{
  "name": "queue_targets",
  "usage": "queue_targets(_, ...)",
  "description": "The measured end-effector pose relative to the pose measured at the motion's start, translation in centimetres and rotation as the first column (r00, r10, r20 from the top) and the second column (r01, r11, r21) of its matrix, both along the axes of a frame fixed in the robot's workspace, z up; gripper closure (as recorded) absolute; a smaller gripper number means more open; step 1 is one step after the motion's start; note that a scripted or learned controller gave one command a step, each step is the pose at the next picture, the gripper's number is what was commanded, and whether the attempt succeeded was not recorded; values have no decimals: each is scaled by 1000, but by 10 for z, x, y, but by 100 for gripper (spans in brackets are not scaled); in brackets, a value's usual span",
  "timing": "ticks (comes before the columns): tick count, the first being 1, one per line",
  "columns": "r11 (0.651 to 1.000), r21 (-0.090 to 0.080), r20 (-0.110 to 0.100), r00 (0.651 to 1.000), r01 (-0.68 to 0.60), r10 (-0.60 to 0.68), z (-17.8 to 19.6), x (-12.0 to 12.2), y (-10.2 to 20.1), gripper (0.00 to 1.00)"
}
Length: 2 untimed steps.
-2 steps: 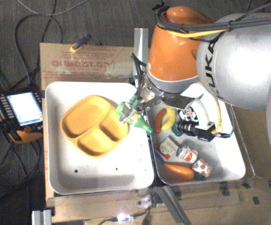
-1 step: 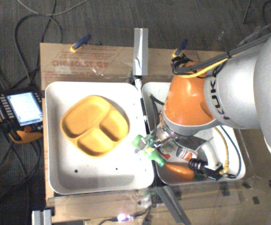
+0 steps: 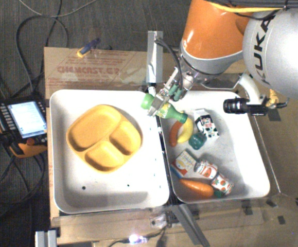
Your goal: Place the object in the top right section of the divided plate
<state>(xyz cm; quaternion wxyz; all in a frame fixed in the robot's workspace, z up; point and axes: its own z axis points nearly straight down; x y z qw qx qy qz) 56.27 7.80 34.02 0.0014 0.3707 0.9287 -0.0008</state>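
- My gripper (image 3: 161, 99) grips a green bottle (image 3: 165, 108) between its fingers, above the seam where the two bins meet.
- The yellow divided plate (image 3: 104, 136) lies left of the bottle, in the left bin (image 3: 61, 189).
- Right of the bottle, the right bin (image 3: 251, 158) holds a carrot (image 3: 196, 188), a can (image 3: 214, 175) and a banana (image 3: 185, 129).

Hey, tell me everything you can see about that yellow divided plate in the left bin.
The yellow divided plate looks like smooth moulded plastic, rounded in outline, with three sunken sections parted by raised ridges: one large on the view's left, two smaller on the right. It lies flat, right side up, turned at a slant, on the floor of the left bin, a little above the bin's middle. All three sections look bare. The gripper is at the bin's upper right corner, apart from the plate, with a green bottle-like thing by it.
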Motion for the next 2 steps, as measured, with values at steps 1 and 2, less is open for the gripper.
queue_targets(1,986,4,-5,986,-164,164,-134,-80,-25,100)
queue_targets(2,989,0,-1,989,146,-146,-33,-51,-68,100)
